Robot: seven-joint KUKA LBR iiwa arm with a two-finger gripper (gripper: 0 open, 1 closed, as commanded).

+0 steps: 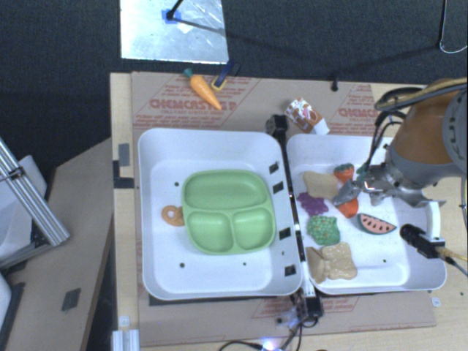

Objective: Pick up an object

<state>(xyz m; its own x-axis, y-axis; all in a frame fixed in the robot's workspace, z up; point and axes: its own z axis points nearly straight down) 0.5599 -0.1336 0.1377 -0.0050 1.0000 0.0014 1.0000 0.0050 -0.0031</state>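
We see the arm (pixel 428 141) reaching in from the right over the right bin (pixel 420 273), w/ the gripper (pixel 349 194) low among the toy foods. It sits right by the red tomato (pixel 349 207), just below the strawberry (pixel 344 172); can't tell if the gripper is released or clenched, or whether it grasps anything.

Tomato is roundish, no clear long axis. Melon slice (pixel 376 224), just right of it, lies w/ long axis roughly left-right, tilted a bit down to the right. Purple piece (pixel 313 203) and green broccoli (pixel 323 229) sit left of the gripper, near the bin's left wall; tan piece (pixel 319 183) above them, cookies (pixel 333 262) toward the front.

Open room: bare floor at the right bin's front right corner. Left bin (pixel 157 269) holds a green tray (pixel 227 210) and a pretzel (pixel 172 216) touching its left side. A carrot (pixel 204 91) lies on the surface (pixel 131 108) behind the bins, pointing down-right.
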